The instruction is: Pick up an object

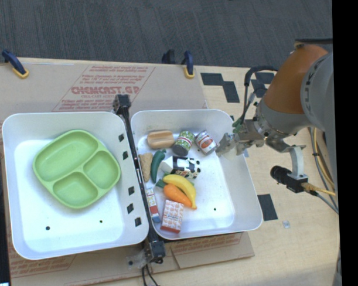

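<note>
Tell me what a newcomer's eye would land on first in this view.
The pale green divided plate stands out first, lying alone in the left bin. Next comes the bright clutter along the left side of the right bin: a yellow banana lying against an orange carrot, with small cans above them. The grey arm with its orange band looms at the right, its gripper at that bin's upper right rim.

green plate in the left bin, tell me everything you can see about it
The green plate is a light green divided tray, plastic by its look, with rounded corners and three compartments: one long one along its upper left side and two smaller ones along its lower right. All three hold nothing. It lies flat and right way up, turned at a slant, on the floor of the left bin, toward the far side. Nothing else touches it.
</note>
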You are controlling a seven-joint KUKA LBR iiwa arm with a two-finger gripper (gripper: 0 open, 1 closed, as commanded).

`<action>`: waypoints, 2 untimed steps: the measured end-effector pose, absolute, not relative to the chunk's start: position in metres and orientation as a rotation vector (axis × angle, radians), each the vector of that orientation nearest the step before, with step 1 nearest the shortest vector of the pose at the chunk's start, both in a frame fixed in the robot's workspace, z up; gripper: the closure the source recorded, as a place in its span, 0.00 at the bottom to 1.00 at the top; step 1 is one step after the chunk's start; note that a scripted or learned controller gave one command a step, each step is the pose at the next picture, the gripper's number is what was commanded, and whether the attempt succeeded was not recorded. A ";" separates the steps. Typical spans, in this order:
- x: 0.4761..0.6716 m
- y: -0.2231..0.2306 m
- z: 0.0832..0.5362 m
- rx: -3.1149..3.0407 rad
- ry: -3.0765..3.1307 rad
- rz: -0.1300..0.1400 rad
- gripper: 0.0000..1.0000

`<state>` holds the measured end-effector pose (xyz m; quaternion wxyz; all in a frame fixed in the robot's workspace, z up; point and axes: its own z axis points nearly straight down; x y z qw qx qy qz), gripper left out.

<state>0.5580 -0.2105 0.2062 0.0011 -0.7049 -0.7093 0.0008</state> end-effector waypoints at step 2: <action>0.494 -0.166 0.236 -2.217 -2.227 0.000 1.00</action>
